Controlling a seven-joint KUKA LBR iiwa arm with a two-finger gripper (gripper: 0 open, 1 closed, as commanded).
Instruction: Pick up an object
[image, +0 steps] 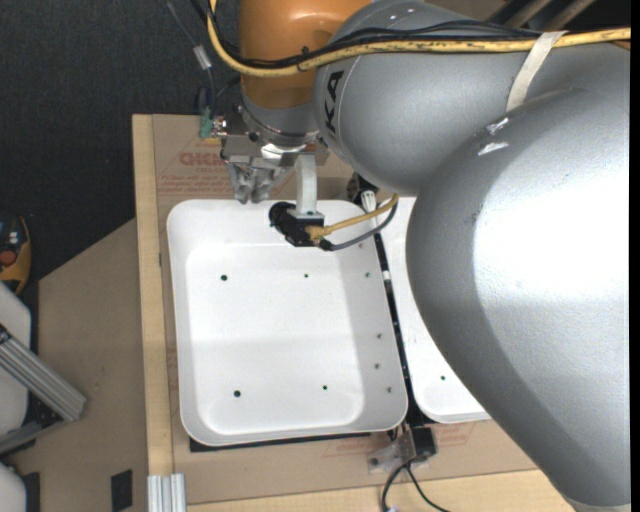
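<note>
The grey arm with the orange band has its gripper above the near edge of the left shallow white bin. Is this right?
Not quite. The camera view shows the gripper of the grey arm with the orange band above the far edge of the left shallow white bin, not the near edge.

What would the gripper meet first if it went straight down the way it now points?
Probably the far rim of the left bin, since the gripper hangs just above it; depth is hard to judge.

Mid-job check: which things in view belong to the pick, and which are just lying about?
Job in hand:
- two-finger gripper on the grey arm
- shallow white left bin
- shallow white right bin

Lying about:
- silver aluminium rail
- small black plug with cable
- orange-and-black item, cut off by the frame
</note>
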